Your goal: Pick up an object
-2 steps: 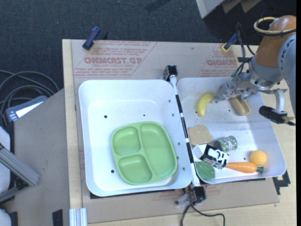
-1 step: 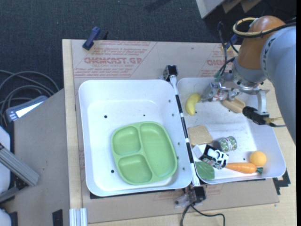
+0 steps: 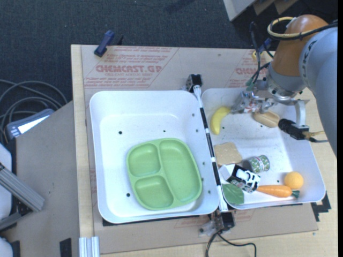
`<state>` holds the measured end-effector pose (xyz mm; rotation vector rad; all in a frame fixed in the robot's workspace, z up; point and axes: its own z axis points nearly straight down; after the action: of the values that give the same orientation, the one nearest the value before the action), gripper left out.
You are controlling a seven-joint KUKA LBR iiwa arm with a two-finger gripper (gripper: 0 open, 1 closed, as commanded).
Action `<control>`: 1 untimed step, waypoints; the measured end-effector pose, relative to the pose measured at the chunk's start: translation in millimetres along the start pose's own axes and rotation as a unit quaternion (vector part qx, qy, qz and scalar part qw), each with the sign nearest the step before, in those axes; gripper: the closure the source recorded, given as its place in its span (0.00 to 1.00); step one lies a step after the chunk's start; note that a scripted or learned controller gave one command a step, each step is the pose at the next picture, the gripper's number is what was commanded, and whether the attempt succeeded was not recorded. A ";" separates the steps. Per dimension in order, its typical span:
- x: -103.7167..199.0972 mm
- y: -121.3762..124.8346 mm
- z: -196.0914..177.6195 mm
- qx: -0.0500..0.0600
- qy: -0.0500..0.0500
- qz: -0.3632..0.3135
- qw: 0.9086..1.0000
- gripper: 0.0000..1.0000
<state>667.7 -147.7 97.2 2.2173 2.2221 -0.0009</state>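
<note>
Grey arm lowered into the right bin (image 3: 316, 167) at two o'clock, gripper (image 3: 253, 104) just right of a yellow banana (image 3: 218, 119), grip impossible to make out, green divided tray (image 3: 162, 173) in left bin (image 3: 107, 143)

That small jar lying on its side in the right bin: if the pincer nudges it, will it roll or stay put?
The jar lies on its side and looks round, so it would probably roll when nudged. The tan slab beside it may block rolling that way. Its surface looks glossy, so a grip may slip; the pincer would likely hold better across its body.
</note>
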 end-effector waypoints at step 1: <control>57.7 -22.3 -88.8 -0.001 0.001 0.000 1.000 1.00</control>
<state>645.1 -89.8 185.8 2.2185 2.2216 0.0033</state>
